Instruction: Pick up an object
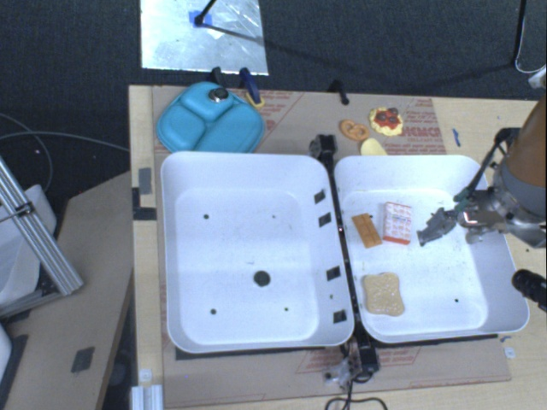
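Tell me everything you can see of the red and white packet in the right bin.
The red and white packet is a small flat rectangle, white with red print and a red lower edge; the print is too small to read. It looks like a thin wrapped pack. It lies flat on the floor of the right bin, near the middle, long side running almost up the view. An orange-brown bar lies just left of it, apart. The tool is to its right, not touching it.
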`<state>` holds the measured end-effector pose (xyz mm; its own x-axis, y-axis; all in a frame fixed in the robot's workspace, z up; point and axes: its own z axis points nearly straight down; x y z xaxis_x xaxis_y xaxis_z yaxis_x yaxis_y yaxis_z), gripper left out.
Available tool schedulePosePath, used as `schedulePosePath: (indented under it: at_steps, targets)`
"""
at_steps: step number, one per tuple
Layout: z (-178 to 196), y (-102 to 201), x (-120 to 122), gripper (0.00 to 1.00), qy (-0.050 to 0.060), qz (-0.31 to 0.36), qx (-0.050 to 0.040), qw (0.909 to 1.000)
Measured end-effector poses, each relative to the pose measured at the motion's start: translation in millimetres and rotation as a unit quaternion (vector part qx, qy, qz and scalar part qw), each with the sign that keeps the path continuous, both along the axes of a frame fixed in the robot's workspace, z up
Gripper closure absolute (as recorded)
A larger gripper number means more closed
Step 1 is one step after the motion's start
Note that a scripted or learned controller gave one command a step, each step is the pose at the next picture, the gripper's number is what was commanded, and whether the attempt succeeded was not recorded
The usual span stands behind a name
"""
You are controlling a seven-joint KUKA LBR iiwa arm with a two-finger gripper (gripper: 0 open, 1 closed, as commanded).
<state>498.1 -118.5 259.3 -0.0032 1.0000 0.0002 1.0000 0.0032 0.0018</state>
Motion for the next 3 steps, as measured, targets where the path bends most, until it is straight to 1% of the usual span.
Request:
schedulePosePath:
  at_steps: [1, 2, 3]
  targets:
    - [-79.1, 74.2, -10.4, 0.00, 0.003, 0.004, 0.0019, 1.0000]
    - [-148.3, 29.1, 2.9, 0.00, 0.002, -0.003, -0.0006, 1.0000]
    - [-173.7, 33.6, 64.7, 0.00, -0.003, 0.001, -0.0008, 1.0000]
